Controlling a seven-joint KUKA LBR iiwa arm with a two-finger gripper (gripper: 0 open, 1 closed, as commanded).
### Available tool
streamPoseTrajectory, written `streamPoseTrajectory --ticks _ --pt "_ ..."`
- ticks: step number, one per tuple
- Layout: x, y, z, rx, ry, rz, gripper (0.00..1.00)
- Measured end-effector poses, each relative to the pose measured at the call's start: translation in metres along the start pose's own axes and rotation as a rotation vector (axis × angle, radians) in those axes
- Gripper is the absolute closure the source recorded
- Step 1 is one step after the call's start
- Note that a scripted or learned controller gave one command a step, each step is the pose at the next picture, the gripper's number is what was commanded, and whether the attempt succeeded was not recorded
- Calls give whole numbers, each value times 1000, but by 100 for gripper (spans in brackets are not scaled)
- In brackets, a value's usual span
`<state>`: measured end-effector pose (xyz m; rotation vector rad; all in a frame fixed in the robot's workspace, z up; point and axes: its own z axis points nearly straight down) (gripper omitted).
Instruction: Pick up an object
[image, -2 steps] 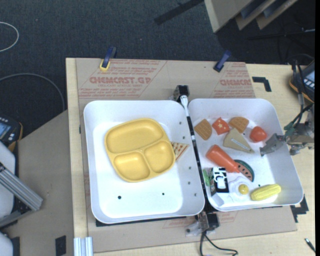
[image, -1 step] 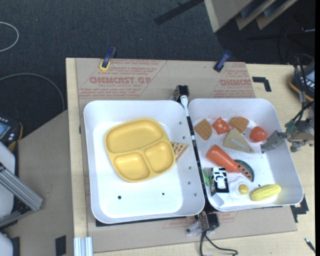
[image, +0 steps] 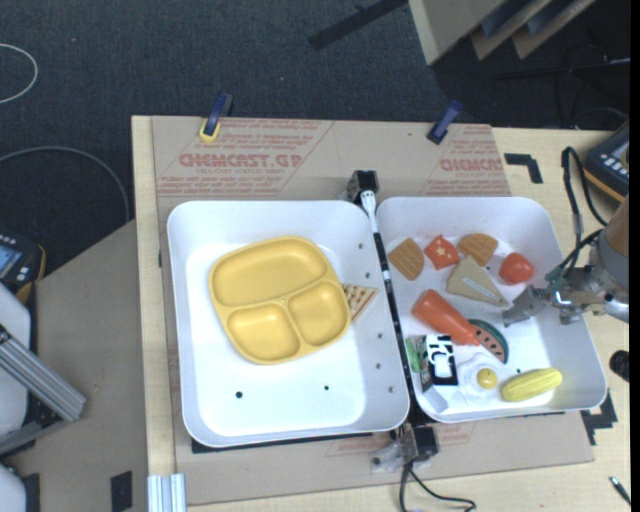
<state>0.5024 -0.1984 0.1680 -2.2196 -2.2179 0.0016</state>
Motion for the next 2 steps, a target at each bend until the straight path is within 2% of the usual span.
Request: streamPoseTrajectory --ticks 1,2 --pt "-10 0 54 0 0 0 0" --pt "-13 5 76 -18 -9 1 0"
